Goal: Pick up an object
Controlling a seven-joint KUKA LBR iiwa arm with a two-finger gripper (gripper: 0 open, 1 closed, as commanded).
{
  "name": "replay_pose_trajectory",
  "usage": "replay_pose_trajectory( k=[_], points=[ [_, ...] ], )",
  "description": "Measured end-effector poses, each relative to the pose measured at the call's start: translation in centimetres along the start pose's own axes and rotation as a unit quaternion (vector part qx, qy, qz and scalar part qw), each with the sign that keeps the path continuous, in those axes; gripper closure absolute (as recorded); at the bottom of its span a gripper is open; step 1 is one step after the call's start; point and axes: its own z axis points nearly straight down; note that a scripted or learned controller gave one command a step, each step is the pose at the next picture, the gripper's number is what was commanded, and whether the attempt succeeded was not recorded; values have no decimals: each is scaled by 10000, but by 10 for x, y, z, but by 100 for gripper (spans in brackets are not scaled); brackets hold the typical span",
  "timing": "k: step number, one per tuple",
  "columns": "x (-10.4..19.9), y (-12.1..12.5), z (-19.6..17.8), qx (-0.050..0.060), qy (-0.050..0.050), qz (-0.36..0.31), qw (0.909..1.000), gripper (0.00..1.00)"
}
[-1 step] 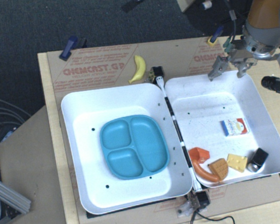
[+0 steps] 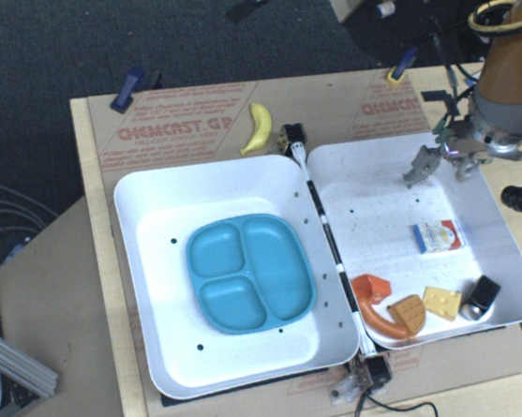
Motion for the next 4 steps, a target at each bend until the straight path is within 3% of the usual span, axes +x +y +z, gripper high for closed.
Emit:
replay_pose_trajectory(
  k=[1, 2, 3, 4],
  points=[
    [-11, -28, 62, -1, 3, -2, 10000, 0],
    [-2, -90, 62, 1, 6, 0, 10000, 0],
    [1, -52, 62, -13, 0, -9, 10000, 0],
    [1, -52, 52, -21, -3, -5, 10000, 100]
  ],
)
